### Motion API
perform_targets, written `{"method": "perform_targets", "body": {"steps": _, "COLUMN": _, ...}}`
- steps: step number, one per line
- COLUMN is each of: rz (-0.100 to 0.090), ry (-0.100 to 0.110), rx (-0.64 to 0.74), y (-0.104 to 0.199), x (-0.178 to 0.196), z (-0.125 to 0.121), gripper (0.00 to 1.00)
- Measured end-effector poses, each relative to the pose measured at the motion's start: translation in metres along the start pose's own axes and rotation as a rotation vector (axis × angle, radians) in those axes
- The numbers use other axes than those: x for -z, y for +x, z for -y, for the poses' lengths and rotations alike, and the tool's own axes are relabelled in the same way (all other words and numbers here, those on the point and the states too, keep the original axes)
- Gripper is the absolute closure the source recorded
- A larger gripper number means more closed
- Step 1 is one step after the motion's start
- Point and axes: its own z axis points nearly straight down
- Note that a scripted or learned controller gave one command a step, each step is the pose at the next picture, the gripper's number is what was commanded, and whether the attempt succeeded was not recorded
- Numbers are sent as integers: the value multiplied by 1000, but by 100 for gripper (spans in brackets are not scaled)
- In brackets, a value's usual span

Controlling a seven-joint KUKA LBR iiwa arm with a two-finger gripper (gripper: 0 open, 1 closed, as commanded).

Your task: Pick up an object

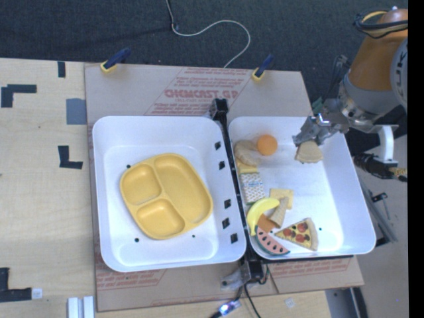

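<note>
Item: I'm lifting the tan bread piece [309, 153], clamped in the gripper [311, 135]; next, raising clear of the right bin [351, 177].

Looked down at a slant from above the tabletop [40, 131], far enough to take in both white bins [106, 138] and the arm [377, 65] at right.
</note>
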Motion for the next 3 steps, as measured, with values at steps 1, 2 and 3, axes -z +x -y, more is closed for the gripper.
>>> {"method": "perform_targets", "body": {"steps": 1, "rz": -2, "ry": 5, "rx": 3, "y": 43, "x": 3, "z": 12, "gripper": 100}}
{"method": "perform_targets", "body": {"steps": 2, "rz": -2, "ry": 7, "rx": 3, "y": 85, "x": 1, "z": 38, "gripper": 100}}
{"method": "perform_targets", "body": {"steps": 3, "rz": -2, "ry": 7, "rx": 4, "y": 131, "x": 4, "z": 61, "gripper": 100}}
